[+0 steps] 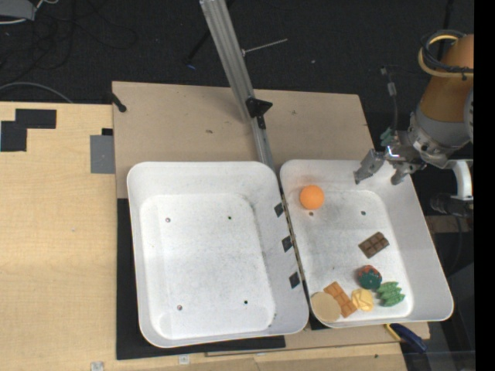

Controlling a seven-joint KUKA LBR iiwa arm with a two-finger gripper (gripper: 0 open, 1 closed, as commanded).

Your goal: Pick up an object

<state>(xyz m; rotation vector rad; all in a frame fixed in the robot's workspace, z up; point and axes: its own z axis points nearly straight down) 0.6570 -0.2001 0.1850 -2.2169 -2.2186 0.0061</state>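
Gripper (pixel 384 168) hangs with fingers spread and bare over the right bin's (pixel 433 265) far right corner. Nearest target is the orange ball (pixel 312 197), just left (it may roll); centre above it and descend straight before closing.

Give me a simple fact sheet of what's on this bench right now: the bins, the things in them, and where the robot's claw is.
bins: two white bins side by side, left bin, right bin
orange ball: right bin, far end, alone
brown block: right bin, middle
small toys: clustered at the right bin's near end
gripper: fingers spread, above the right bin's far right corner, holding nothing
arm: enters from the right
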